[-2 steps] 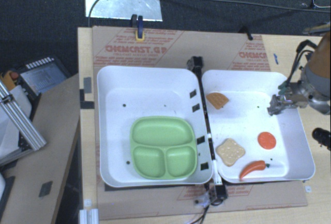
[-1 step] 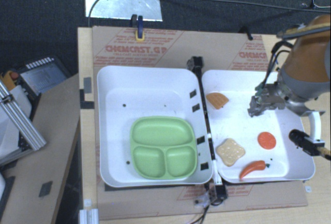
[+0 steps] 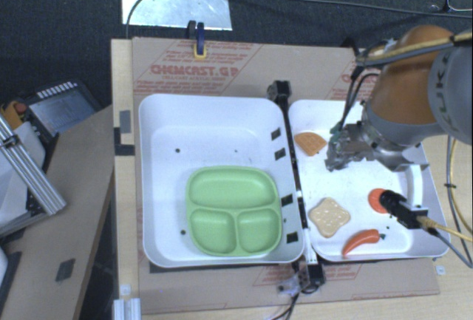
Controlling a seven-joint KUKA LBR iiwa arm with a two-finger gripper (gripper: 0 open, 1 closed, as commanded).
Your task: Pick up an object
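Nearest in the right bin (image 3: 319, 113) lay an orange-red pepper (image 3: 361, 240), a pale cracker-shaped piece (image 3: 329, 216) and a red round piece (image 3: 378, 199), loose and apart, likely scattered for picking. Farther back the gripper (image 3: 338, 155) hung low beside a tan piece (image 3: 310, 142), probably the target; whether its jaws were parted, I cannot tell. The left bin (image 3: 159, 163) held a green divided tray (image 3: 233, 209).
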